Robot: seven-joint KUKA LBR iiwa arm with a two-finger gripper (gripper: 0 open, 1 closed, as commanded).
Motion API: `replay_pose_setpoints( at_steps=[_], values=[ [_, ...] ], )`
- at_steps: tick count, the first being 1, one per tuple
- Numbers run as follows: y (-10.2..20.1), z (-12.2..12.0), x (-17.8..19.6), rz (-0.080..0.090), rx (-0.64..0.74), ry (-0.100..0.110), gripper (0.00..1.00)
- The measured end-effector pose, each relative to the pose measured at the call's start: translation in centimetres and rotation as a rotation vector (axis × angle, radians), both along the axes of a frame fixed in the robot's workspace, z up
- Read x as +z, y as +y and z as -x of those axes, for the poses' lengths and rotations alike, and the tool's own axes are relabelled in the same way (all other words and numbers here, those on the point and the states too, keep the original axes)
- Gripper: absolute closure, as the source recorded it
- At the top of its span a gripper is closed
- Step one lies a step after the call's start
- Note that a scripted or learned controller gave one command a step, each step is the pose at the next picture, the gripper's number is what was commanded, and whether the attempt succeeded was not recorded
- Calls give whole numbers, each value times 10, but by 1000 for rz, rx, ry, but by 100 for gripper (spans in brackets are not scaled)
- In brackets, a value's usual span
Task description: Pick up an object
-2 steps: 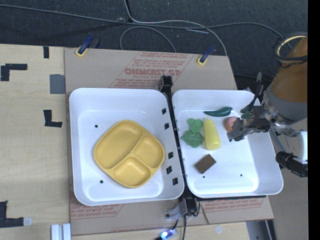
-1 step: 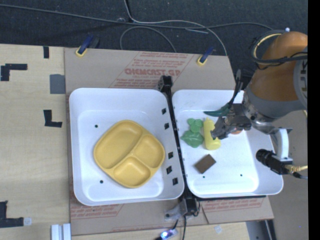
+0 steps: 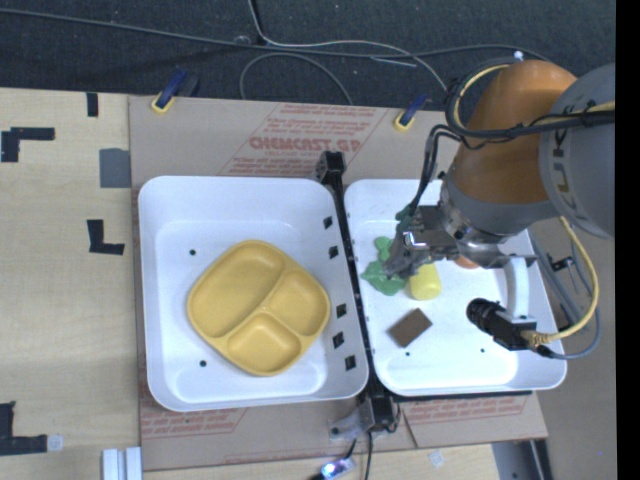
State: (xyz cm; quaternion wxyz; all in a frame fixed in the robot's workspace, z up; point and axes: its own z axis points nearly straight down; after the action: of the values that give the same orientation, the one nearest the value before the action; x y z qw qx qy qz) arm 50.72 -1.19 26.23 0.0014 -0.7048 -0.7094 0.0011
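- Reaching in from the right over the right bin (image 3: 520, 368); grey arm with orange band (image 3: 515, 118) covering that bin's upper right part
- Hanging with the gripper (image 3: 405, 256) low over the bin's left side, just above a green object (image 3: 380, 276); impossible to tell how the gripper is set, or whether touching the green object
- Lying just beside the green object, a yellow object (image 3: 426, 284); lying near both, toward the front of the bin, a brown flat block (image 3: 409, 327)
- Peeking out from under the wrist, something orange-red (image 3: 467, 262); too hidden to identify
- Sitting in the left bin (image 3: 160, 268), well apart from the gripper, a yellow divided plate (image 3: 258, 306)
- Resting both bins on cardboard (image 3: 300, 138) on the table (image 3: 60, 298)
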Motion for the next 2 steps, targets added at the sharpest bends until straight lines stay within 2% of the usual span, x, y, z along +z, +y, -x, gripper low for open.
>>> replay_pose_setpoints(
  at_steps=[1, 2],
  values=[
    [47, -9, -20, 1, -1, 2, 100],
    [106, -10, -21, 1, 0, 1, 100]
  ],
)
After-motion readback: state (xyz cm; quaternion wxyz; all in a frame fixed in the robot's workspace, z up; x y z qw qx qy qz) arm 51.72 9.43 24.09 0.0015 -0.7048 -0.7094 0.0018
